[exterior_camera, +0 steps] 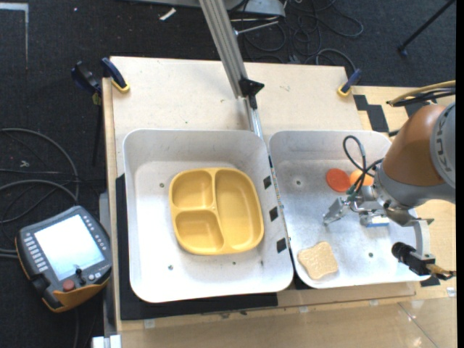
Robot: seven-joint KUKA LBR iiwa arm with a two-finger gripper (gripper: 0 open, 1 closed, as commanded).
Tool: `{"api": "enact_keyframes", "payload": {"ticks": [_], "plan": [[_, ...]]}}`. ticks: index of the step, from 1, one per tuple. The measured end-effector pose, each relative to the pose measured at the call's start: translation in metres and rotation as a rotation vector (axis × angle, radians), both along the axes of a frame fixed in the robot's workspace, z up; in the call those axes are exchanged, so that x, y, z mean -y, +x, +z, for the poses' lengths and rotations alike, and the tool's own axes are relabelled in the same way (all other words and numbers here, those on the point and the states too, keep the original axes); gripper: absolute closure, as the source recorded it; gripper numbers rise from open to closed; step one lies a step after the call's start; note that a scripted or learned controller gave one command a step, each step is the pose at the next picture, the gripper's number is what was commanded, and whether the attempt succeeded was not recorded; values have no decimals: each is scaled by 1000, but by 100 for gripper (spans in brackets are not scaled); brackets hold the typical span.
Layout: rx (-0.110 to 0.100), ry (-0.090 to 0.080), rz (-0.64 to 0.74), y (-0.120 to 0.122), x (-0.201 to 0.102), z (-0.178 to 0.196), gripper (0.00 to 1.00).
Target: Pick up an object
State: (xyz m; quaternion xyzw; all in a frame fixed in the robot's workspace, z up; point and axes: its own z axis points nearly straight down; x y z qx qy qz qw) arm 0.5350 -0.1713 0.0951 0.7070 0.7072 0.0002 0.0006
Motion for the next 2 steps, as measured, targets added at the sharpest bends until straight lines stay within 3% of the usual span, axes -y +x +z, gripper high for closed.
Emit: {"api": "enact_keyframes", "payload": {"ticks": [1,2], "plan": [[2,0,0,1,0,11,100],[4,-1,3,8,-5,57,100]]}}
